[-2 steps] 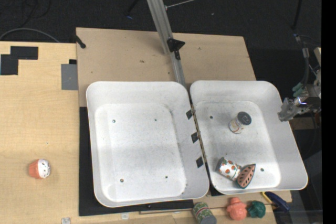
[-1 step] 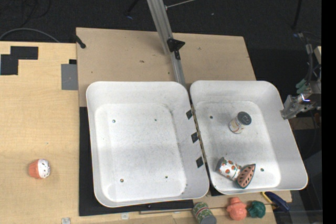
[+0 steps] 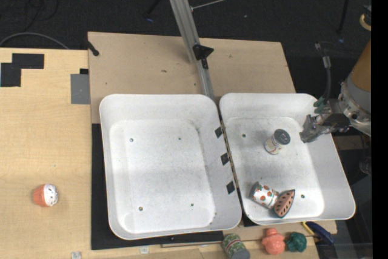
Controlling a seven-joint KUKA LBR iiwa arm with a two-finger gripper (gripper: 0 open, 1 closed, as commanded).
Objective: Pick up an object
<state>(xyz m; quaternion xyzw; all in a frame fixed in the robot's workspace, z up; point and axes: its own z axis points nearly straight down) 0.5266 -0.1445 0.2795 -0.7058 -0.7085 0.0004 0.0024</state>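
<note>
Grey arm with orange band comes in from the right edge; its two-finger gripper point(image 3: 310, 129) hangs over the right rim of the right shallow white bin point(image 3: 327, 173). Nothing visible between the fingers. Whether the pincer is wide or narrow: cannot tell, too small and dark against the rim.

Right bin contents: small grey-capped jar with pale body point(image 3: 277, 141) lying mid-bin, near the gripper but apart from it, to its left. Near the bin's front edge, white cup with red dots point(image 3: 264, 194) tipped on its side, touching a brown shell-shaped piece point(image 3: 284, 203) on its right (red rim on the brown piece).

Left shallow white bin point(image 3: 157, 167) sits just beside the right one, black clips along the shared edge.

Outside the bins: orange-and-white round toy point(image 3: 45, 195) on the light wooden board, far left. Below the right bin on the bench front: green-banded cylinder point(image 3: 232, 245), pink lumpy toy point(image 3: 273, 242), dark green lumpy toy point(image 3: 296, 242), in a row. Slanted aluminium rail point(image 3: 185, 21) runs from the top down to the gap between the bins.
</note>
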